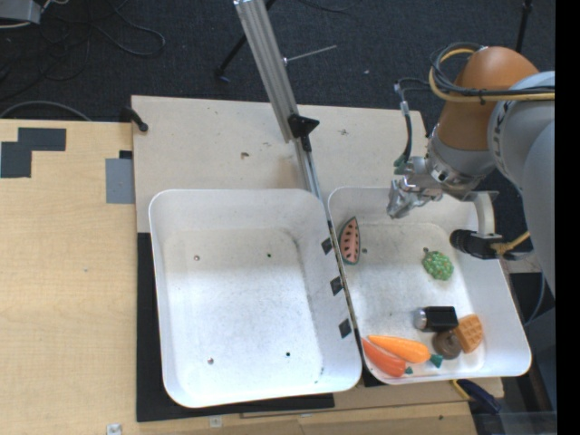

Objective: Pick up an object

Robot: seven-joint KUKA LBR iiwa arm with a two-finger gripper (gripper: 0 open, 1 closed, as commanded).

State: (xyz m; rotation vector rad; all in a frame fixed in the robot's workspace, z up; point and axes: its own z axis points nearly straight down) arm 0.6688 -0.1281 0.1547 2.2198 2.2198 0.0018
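Two white bins [237, 208] side by side on beige board [208, 143], slanted alu. extrusion post [270, 69] w/ black bracket [302, 127] behind, dark carpet w/ cables [82, 25], wood bench [63, 270] at left

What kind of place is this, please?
Probably a robotics lab: a grey arm with its gripper over two white bins, toy food such as a watermelon slice, and loose cables on the dark floor.

You see white bins [240, 208], a red-and-green watermelon slice [350, 240], a green lump [438, 265], an orange carrot [399, 347] and a tan waffle [468, 333].
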